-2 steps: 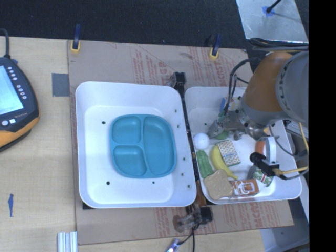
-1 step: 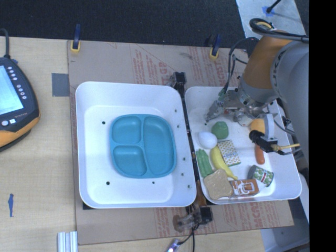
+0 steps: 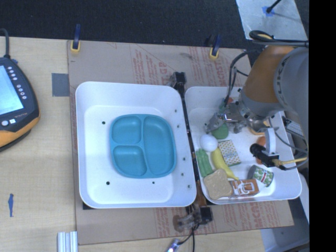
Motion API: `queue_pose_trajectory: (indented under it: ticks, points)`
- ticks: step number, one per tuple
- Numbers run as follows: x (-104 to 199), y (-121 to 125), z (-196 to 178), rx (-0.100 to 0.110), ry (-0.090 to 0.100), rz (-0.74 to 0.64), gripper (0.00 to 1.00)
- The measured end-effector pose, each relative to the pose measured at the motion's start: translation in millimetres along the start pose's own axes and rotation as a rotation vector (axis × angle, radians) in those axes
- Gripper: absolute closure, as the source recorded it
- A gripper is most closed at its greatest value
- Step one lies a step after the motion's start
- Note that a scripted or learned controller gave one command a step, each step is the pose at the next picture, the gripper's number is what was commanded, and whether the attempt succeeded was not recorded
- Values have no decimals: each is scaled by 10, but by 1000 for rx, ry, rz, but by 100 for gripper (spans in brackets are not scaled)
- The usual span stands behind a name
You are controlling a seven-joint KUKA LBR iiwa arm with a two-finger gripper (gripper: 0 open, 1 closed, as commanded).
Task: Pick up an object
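Gripper (image 3: 224, 121), upper part of right bin (image 3: 195, 140): low over a small green block (image 3: 221, 132); finger state cannot be told. Left bin: blue three-compartment plastic plate (image 3: 143, 145), centre frame. Right bin, lower right: white egg-shaped toy (image 3: 208, 142), likely light, smooth, slippery; grip across its widest part. Beside it, yellow plastic banana (image 3: 221, 161).

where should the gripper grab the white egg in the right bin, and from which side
A top-down grasp looks best. The white egg lies near the right bin's left wall, with the green item just below it and the banana close by. Close across its narrow middle, fingers on the upper and lower sides, where there seems most room. It is round and smooth, so centre the grip.
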State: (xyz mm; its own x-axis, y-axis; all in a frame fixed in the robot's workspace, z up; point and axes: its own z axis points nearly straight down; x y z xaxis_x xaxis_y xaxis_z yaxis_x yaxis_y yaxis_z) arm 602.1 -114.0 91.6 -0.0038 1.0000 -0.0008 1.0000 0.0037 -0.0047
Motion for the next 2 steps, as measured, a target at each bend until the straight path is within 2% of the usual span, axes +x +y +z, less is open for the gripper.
queue_pose_trajectory:
  ticks: [1,2]
  points:
    - [-9,1,-103,2,0,-1,100]
    - [461,-335,-1135,-3,1,0,100]
